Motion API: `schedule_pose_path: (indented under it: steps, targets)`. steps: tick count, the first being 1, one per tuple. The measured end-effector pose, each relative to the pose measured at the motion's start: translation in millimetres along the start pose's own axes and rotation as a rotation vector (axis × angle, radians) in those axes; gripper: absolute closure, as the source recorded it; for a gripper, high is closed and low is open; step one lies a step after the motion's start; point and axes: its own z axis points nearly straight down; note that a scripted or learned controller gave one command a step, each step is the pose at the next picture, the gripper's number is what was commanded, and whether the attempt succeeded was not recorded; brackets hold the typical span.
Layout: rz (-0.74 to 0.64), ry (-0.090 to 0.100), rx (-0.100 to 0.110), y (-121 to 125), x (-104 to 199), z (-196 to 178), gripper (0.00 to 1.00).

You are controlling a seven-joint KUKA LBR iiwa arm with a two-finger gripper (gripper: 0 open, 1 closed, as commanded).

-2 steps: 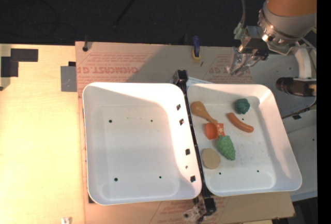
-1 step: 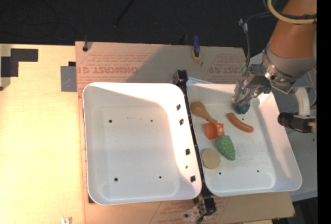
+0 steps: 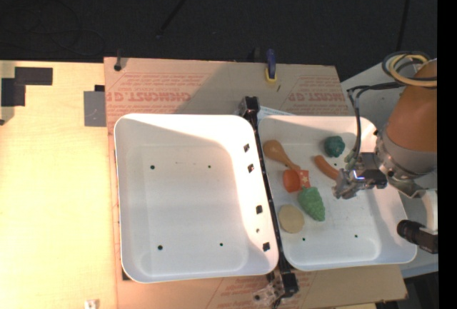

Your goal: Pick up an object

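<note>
The right bin (image 3: 364, 247) holds several small objects: a teal lump (image 3: 334, 145), an orange stick (image 3: 326, 167), a brown spoon-like piece (image 3: 278, 153), a red block (image 3: 294, 180), a green textured piece (image 3: 312, 203) and a beige disc (image 3: 290, 218). My gripper (image 3: 347, 187) hangs over the right middle of this bin, just right of the orange stick and the green piece. Nothing shows between its fingertips. The arm's grey body and orange band (image 3: 418, 115) hide the bin's right edge.
The left bin (image 3: 143, 257) sits beside the right one, with black clips (image 3: 250, 149) along the shared wall. Cardboard (image 3: 193, 90) lies under both bins. A pale wooden bench top (image 3: 50, 200) extends to the left. Cables (image 3: 355, 122) run down from the arm.
</note>
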Motion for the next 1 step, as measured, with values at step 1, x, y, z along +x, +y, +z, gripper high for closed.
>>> schedule_pose_path:
  steps: [1]
  targets:
    - [0.002,-0.011,-0.028,-25.2,-87.9,-142.5,1.00]
